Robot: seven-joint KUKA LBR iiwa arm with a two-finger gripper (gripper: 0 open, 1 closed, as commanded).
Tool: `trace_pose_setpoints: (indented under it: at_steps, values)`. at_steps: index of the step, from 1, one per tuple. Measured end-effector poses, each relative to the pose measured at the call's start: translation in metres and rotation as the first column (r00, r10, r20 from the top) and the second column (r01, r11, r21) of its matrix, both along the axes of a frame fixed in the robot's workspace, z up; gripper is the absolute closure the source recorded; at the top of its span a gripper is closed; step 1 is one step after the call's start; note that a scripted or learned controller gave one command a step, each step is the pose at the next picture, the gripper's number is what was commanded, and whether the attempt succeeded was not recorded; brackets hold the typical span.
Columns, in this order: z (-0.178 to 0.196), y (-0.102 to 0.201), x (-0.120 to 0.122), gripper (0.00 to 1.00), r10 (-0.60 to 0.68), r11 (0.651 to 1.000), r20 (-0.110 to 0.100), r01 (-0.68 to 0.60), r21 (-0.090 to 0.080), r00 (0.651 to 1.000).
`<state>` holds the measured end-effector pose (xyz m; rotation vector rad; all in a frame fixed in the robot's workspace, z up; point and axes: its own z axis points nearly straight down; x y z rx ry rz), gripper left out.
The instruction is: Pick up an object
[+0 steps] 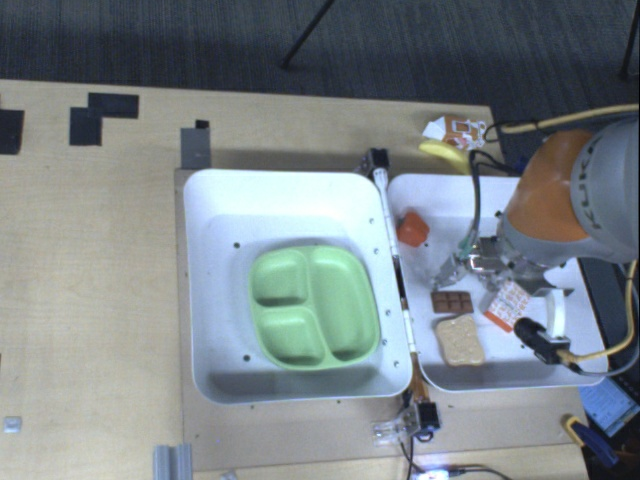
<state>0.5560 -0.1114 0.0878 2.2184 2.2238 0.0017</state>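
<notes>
Single fixed camera above the bench (90,298), looking down at a slant. Both bins, left (215,268) and right (445,193), fill the frame's centre and right; floor (200,18) crosses the top edge.

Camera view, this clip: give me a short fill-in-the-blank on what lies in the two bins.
1. The green divided plate lies in the ____ bin of the view.
2. The plate has ____ compartments.
3. In the right bin, the chocolate bar lies between the red-orange object and the ____.

Missing words: left; three; slice of bread
</notes>
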Motion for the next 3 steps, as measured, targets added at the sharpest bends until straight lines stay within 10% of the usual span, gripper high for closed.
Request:
trace_pose_setpoints:
  at_steps: [1,2,3]
  values:
    - [0.012,0.001,0.002,1.0,0.001,1.0,0.006,-0.001,0.0,1.0]
    - [0.012,0.001,0.002,0.0,0.002,1.0,0.006,-0.002,0.0,1.0]
    - [-0.001,0.028,-0.031,0.0,-0.002,1.0,0.008,0.002,-0.002,1.0]
